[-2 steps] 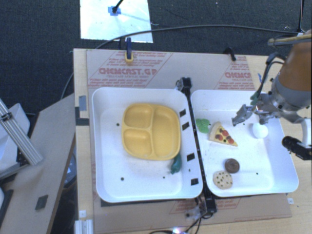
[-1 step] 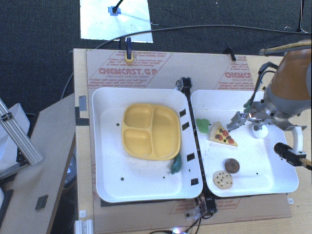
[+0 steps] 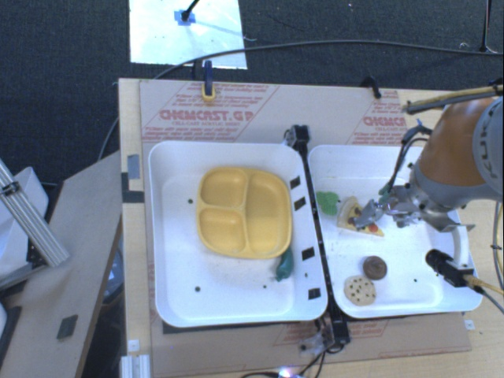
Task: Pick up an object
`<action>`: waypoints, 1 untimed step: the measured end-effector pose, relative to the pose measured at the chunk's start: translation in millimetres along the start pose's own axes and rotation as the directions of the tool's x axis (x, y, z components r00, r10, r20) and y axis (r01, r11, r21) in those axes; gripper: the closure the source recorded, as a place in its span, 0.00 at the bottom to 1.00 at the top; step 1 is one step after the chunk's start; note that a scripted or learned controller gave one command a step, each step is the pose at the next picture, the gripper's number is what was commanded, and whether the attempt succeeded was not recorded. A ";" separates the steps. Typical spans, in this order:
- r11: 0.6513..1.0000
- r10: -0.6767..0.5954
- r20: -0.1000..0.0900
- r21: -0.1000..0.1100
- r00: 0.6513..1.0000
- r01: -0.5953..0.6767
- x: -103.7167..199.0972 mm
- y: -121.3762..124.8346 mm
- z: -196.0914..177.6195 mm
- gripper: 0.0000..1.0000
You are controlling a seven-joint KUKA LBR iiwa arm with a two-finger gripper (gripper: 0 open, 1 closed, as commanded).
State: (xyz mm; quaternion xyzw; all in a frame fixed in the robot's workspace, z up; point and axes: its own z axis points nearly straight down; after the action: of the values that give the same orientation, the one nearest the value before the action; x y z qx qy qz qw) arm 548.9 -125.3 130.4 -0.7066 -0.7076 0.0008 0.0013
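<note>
Two white bins lie side by side. In the right bin [image 3: 409, 294] the gripper [image 3: 368, 219] rests over a pizza slice [image 3: 352, 212]; how its hand stands I cannot tell. Below the slice lie a brown cookie [image 3: 375, 268] and a chip cookie [image 3: 360, 290].

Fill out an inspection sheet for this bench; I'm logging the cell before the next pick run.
Surface: two white bins, left bin, right bin, on a printed board.
Job's things: pizza slice, green piece, brown cookie, chip cookie in right bin.
Clutter: yellow divided plate, teal piece in left bin.
Grippers: gripper at the pizza slice; grasp unclear.
Cables: black cable behind bench.
Surroundings: white sheet on dark floor.
</note>
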 end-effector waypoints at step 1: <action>1.000 0.001 0.000 -0.001 1.000 -0.001 0.5 0.0 48.4 0.00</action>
State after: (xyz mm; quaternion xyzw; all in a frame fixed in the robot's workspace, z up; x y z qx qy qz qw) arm 548.7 -124.7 82.0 -0.7069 -0.7073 0.0004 0.0010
